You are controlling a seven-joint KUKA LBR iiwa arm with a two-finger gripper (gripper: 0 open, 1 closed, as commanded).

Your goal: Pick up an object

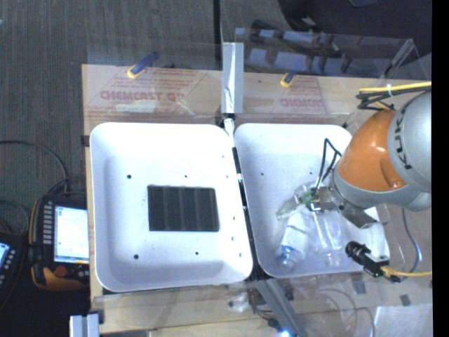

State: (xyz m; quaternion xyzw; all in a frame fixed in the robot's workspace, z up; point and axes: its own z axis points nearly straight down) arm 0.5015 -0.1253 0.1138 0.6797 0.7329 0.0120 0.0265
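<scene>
A clear plastic bottle (298,239) is lying in the right bin (270,160), toward its near edge, with a blue cap end pointing at the near left. It is being judged light, thin-walled and likely empty, so it is probably going to crush or skid under a hard squeeze. The clear skin is looking slick; it is being read as not fragile. The best hold is being judged across the body's narrow width, near the middle, not at the tapered neck.

Just beside it, a second clear piece (328,239) is lying, possibly another bottle or crumpled wrap; the two are touching or overlapping, and which cannot be told.

Just behind these, the gripper (317,201) is being seen low over the bin, at the far end of the clear pile. Whether it is parted or closed cannot be told; nothing is being seen held. The bottle is lying just nearer than and slightly left of it.

The arm (382,156) is reaching in from the right.

In the left bin (112,153) a dark flat ribbed pad (182,208) is lying, well apart from the gripper.
</scene>
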